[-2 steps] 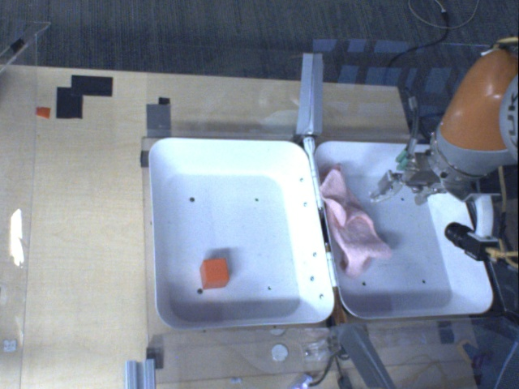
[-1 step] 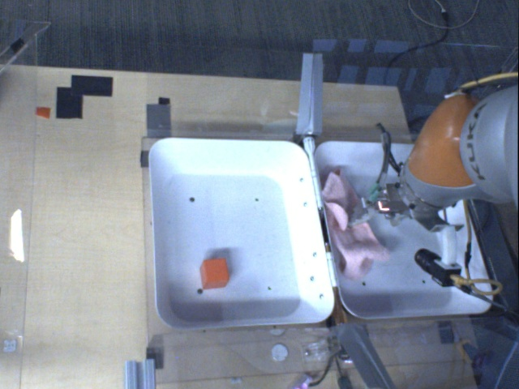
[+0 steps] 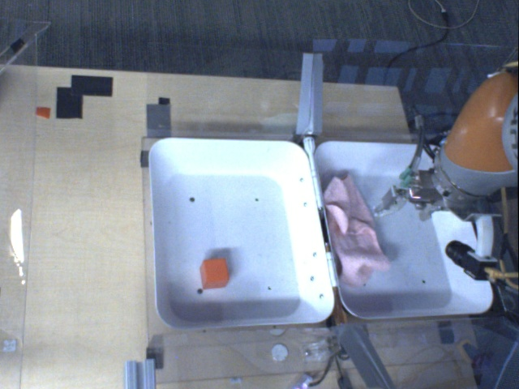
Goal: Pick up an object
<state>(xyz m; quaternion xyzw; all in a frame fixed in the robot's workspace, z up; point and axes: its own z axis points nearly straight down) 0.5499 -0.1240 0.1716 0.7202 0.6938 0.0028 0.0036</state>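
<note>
A small orange cube [image 3: 215, 273] lies near the front of the left shallow white plastic bin [image 3: 174, 217], well apart from the arm. In the right white bin [image 3: 422, 298], a crumpled pink cloth [image 3: 353, 230] rests against the left wall. The gripper [image 3: 395, 198] hovers just beside the cloth's upper right, its fingers slightly parted and holding nothing. Both bins sit on the pale wooden counter [image 3: 81, 241].
</note>
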